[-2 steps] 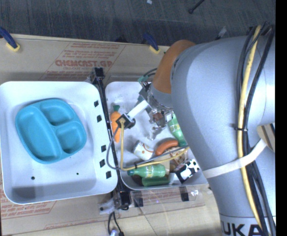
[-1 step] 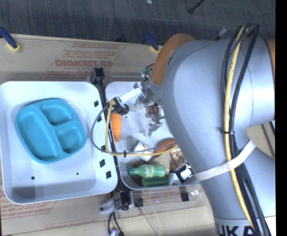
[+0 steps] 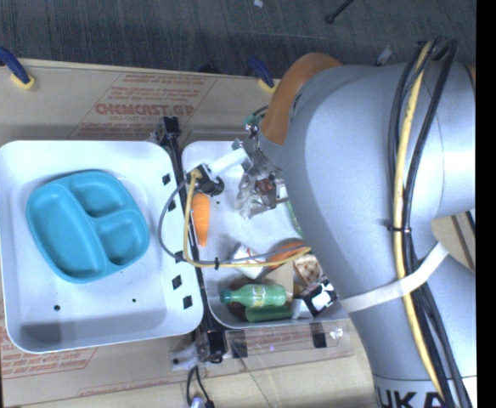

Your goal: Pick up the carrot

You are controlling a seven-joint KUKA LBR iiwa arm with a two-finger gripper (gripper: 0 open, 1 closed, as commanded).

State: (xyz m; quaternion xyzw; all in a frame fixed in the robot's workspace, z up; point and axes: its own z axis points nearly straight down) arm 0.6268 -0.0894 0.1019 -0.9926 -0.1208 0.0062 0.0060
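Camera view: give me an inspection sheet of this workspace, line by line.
Surface: two white bins, left bin and right bin, on a brown board.
Job's things: carrot lies in the right bin near its left wall, not held.
Clutter: blue divided plate in the left bin; green bottle and mixed small items in the right bin.
Gripper: gripper over the right bin, right of the carrot.
Cables: yellow cable loops past the carrot.
Surroundings: blue clamps on the board; dark floor.

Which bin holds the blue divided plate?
The left bin: the blue divided plate lies in it, while the right bin holds the carrot and a green bottle.
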